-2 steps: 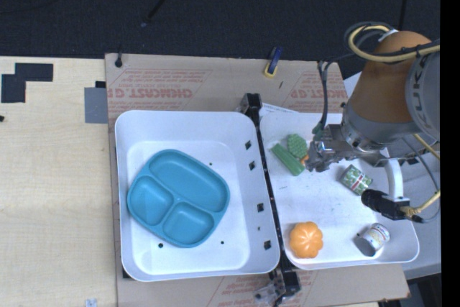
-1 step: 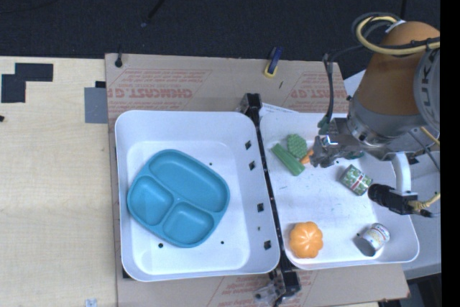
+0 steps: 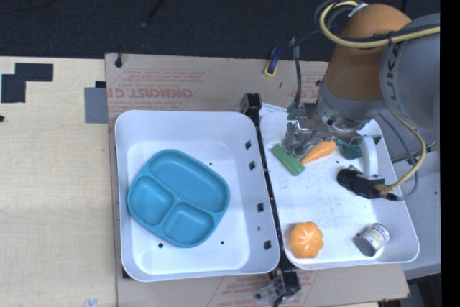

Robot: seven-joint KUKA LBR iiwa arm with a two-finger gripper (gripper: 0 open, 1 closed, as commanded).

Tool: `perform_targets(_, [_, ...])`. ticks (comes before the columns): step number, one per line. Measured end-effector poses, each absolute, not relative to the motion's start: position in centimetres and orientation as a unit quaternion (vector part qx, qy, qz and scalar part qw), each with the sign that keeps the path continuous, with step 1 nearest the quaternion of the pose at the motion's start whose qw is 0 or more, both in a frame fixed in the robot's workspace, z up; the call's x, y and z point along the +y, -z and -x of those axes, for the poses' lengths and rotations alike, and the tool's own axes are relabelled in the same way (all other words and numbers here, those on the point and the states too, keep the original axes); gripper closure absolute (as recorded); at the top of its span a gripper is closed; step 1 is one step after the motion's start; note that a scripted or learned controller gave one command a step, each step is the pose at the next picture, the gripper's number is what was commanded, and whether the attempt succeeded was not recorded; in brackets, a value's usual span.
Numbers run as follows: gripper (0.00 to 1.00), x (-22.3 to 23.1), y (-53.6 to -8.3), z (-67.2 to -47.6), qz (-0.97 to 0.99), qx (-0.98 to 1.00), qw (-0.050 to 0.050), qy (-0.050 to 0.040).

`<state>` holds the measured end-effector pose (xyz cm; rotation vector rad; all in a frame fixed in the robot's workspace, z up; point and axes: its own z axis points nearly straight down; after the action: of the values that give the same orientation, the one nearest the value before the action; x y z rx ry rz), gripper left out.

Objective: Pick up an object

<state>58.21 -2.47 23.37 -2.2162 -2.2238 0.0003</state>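
The metal two-finger gripper hangs low over the right white bin's far left corner, above the green flat block and beside the orange carrot-shaped toy; whether its fingers are apart or together cannot be told. An orange pumpkin-like ball and small silver can lie along the near edge. The left white bin carries a blue divided plastic plate.

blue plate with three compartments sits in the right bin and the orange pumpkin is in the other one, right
Not quite. The camera view shows the blue plate in the left bin; the orange pumpkin is in the other one, the right bin.
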Motion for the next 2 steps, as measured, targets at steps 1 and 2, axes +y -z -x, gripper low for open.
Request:
perform_targets(1, [1.00, 1.8, -22.1, -60.5, 0.706, -0.708, 0.001, -0.0005])
perform_targets(2, [1.00, 3.2, -21.9, -61.9, 0.706, -0.708, 0.001, -0.0007])
